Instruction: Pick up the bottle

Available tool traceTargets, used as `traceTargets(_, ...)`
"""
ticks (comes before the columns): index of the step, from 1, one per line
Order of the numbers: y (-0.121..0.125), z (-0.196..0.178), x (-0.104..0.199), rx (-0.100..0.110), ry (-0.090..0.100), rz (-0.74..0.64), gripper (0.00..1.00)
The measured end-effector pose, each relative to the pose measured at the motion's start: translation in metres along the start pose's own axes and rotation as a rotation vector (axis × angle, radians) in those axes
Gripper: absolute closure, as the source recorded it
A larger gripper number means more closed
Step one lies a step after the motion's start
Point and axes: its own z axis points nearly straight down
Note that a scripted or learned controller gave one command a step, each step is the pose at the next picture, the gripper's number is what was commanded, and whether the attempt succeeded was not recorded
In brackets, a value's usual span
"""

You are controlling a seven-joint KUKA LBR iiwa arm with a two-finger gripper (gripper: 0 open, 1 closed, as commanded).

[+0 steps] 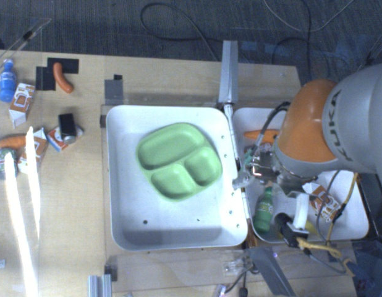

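Observation:
A green bottle [264,208] lies in the right bin [358,228], near its front left corner, with its cap end pointing toward the back. My gripper [260,169] hangs just above and behind the bottle's top end, close to the wall between the two bins. The grey arm with its orange band [305,129] covers most of the right bin. Whether the gripper touches the bottle is hidden by the wrist.
A green divided plate [178,159] lies in the left bin [123,215]. In the right bin an orange carrot-like piece [260,133] lies at the back and a small carton [324,203] beside the arm. On the bench at left lie a blue bottle [7,80], a sausage [63,79] and cartons.

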Motion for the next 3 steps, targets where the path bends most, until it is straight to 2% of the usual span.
traceTargets(1,0.006,0.000,-0.036,-0.001,0.000,0.038,0.00)
traceTargets(2,0.036,-0.014,-0.003,-0.001,0.000,-0.027,0.00)
traceTargets(3,0.002,0.000,-0.012,0.000,-0.001,-0.154,0.00)
